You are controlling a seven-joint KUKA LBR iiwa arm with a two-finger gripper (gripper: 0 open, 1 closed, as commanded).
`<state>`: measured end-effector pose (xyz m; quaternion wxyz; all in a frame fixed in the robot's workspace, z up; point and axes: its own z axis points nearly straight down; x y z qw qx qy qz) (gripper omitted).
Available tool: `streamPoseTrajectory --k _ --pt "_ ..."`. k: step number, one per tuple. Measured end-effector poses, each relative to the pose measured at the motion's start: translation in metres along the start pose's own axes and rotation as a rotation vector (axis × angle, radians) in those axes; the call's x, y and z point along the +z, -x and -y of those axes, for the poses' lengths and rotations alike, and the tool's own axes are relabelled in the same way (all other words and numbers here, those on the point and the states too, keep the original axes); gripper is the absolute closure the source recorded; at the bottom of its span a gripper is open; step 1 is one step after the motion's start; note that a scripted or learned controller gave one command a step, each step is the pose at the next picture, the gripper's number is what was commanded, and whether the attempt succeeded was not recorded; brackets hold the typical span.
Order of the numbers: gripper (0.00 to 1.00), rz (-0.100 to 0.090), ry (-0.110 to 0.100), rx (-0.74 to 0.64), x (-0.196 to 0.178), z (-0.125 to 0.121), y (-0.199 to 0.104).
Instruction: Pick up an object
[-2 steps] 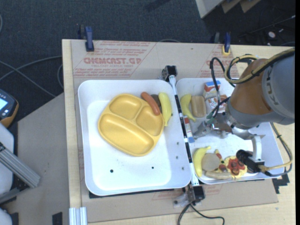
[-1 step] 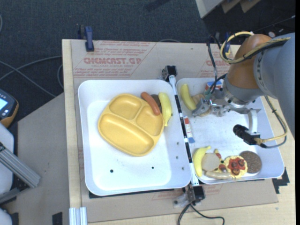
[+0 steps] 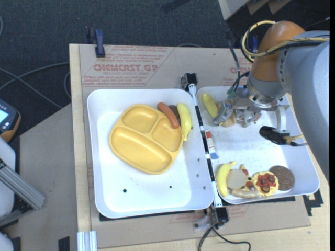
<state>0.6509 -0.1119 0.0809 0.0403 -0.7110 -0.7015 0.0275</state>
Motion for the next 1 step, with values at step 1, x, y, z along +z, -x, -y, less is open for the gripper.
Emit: streamPoseTrajectory --k 1 --pt "0.0 0.015 0.015 0.006 0.0012 0.0003 -0.0066"
